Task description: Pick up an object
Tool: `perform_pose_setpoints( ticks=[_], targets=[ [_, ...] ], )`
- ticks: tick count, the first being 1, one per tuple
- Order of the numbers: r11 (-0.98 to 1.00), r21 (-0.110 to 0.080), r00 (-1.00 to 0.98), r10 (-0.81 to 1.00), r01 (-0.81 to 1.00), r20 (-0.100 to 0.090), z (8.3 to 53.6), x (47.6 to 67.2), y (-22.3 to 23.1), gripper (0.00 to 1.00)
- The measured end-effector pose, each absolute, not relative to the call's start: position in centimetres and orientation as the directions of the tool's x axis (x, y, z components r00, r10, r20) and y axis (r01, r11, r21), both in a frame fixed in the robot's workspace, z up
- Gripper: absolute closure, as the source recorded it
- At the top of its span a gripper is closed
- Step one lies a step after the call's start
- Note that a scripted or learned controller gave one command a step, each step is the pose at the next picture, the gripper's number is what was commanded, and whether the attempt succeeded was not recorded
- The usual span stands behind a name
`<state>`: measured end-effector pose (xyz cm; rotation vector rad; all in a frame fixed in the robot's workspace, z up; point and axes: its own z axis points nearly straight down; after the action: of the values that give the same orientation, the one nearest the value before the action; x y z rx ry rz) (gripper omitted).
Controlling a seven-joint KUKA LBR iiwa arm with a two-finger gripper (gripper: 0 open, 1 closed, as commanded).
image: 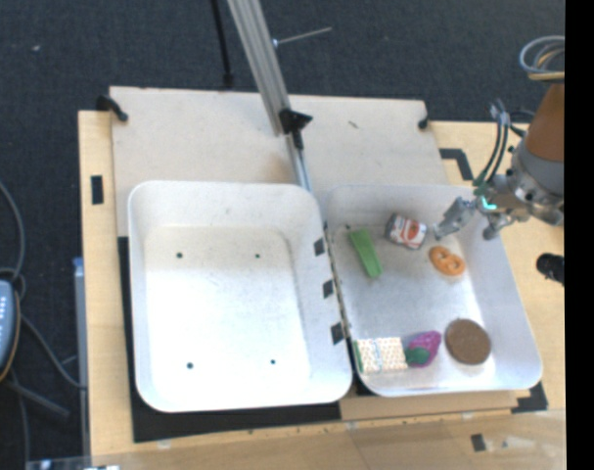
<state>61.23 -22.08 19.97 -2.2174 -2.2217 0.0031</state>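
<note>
Two white bins, right bin (pixel 512 302) holds can (pixel 406 230), green block (pixel 365 253), orange piece (pixel 447 260), brown disc (pixel 467 342), purple toy (pixel 423 347), patterned box (pixel 381 354), gripper (pixel 470 219) spread open over far right corner, nothing between fingers, near can

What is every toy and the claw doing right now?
claw: open, holding nothing, above right bin
can: lying on its side
green stick: lying flat
orange piece: resting loose
brown disc: lying flat
purple toy: beside patterned block
</note>
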Motion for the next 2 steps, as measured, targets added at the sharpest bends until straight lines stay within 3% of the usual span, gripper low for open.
perform_pose_setpoints(
  ticks=[1,2],
  targets=[
    [0.005,0.000,-0.005,1.000,1.000,-0.002,20.3,61.3,-22.1,0.00],
    [0.004,-0.002,-0.004,1.000,1.000,-0.002,16.1,61.3,-22.0,0.00]
  ],
)
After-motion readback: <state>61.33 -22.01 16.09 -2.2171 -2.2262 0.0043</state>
